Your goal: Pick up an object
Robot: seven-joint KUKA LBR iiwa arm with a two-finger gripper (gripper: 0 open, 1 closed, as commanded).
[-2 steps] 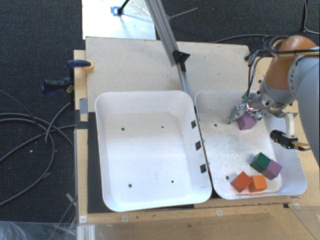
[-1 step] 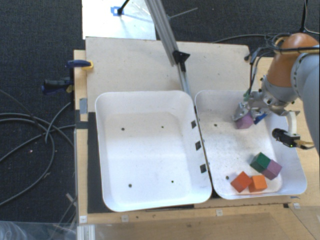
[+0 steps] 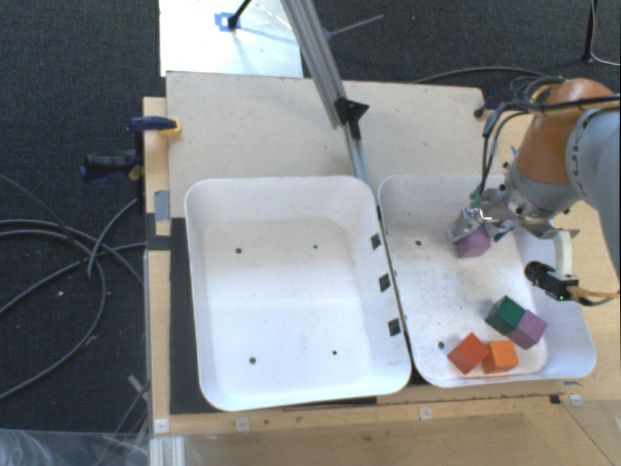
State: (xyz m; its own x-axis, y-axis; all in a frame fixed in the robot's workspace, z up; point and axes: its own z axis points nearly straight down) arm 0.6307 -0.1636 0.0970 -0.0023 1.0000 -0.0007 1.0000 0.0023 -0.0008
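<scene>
**My hand down over a purple block in the right bin**

I reach in from the right of the camera view, my grey arm bent so the orange band [image 3: 563,129] sits above the wrist and the wrist points down into the right bin [image 3: 427,202]. My hand [image 3: 473,227] hangs low over the upper part of that bin, at a slight tilt toward the divide between the two bins. A small purple block [image 3: 474,245] sits right at my fingertips, touching or nearly touching the bin floor; whether my fingers are closed on it or merely set around it I cannot tell from this angle (the hand's own body hides the gap).

Well apart from it, near the bin's lower right corner, four more blocks are clustered: a green block [image 3: 505,313] pressed against a second purple block [image 3: 530,329], and just beside them, lower, a red block [image 3: 467,353] next to an orange block [image 3: 502,356]. The left bin [image 3: 199,260] lies alongside on the surface [image 3: 262,124].
</scene>
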